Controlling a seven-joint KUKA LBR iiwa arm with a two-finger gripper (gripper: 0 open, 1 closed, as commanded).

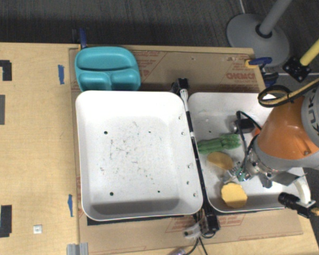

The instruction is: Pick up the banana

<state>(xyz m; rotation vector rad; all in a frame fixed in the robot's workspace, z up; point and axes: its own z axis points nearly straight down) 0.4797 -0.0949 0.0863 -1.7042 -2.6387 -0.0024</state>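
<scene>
Arm in from the right, gripper low in the right bin — finger state? Cannot tell from up here. Banana (pale yellow) lies just beside it, between a green toy and a yellow block.

Robotics lab, cardboard-covered bench, two white bins, blue tape marks, cabling

1 fixed camera looks down at a slant over both white bins.
</scene>
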